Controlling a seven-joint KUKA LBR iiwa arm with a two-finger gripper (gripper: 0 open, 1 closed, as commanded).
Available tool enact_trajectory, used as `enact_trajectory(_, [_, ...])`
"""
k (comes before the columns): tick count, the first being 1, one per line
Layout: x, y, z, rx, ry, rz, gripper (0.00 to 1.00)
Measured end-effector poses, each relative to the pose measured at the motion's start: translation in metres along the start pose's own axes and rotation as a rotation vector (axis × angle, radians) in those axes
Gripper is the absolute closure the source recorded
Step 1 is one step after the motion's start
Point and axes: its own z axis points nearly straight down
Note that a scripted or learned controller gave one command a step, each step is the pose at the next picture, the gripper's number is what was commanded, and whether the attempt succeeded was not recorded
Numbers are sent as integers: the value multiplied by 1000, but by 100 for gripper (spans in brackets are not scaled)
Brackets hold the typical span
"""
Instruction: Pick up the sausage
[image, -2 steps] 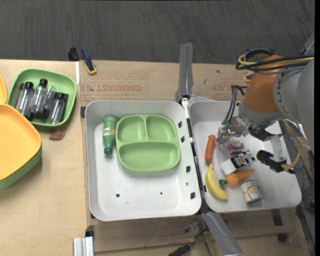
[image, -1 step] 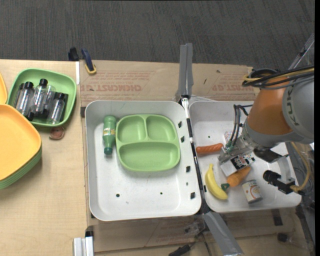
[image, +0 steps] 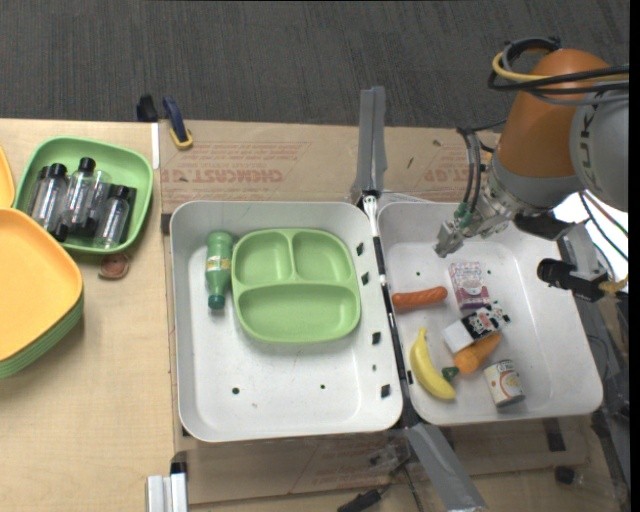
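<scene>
The sausage (image: 419, 297) is a reddish-orange link lying flat in the right bin (image: 545, 400), close to its left wall. My gripper (image: 447, 240) hangs over the bin's upper part, above and slightly right of the sausage, apart from it. Its fingers point down and left with nothing seen between them.
The right bin also holds a pink packet (image: 467, 283), a small black-and-white pack (image: 484, 323), a carrot (image: 474, 354), a banana (image: 430, 368) and a can (image: 505, 383). The left bin (image: 280, 400) holds a green divided plate (image: 296, 284) and a green bottle (image: 218, 268).
</scene>
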Motion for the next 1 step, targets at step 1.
enact_trajectory(1, [-93,12,46,1,-1,301,100])
